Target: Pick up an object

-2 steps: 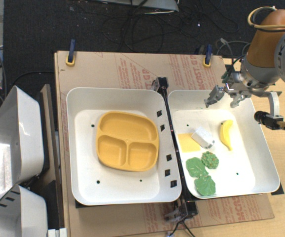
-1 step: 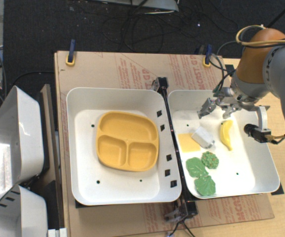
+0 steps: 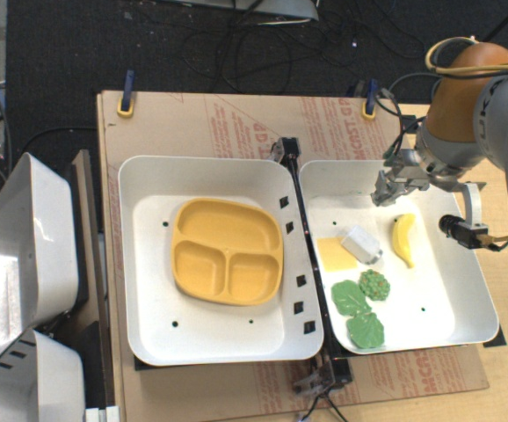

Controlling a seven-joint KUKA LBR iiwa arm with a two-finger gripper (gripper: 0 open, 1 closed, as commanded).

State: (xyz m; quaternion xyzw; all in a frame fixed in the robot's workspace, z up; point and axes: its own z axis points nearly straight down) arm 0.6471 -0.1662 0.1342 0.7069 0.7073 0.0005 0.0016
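We see the arm (image 3: 478, 104) reaching in from the upper right of the frame, its gripper (image 3: 389, 187) hanging over the upper part of the right bin (image 3: 469, 297). We cannot tell how the claw stands from this angle, and nothing shows in its grasp.

The objects lie below it in the same bin. A yellow banana (image 3: 403, 238) sits just below and right of the gripper, apart from it. Left of the banana a small white block (image 3: 360, 244) rests on the edge of a flat yellow square (image 3: 333, 254). Toward the lower middle of that bin we find three green pieces: a knobbly one (image 3: 375, 284), a leaf-like one (image 3: 349, 298) beside it, and another (image 3: 366, 331) nearest the bottom rim.

The left bin (image 3: 148, 323) holds a yellow divided tray (image 3: 228, 251), lying flat at its centre.
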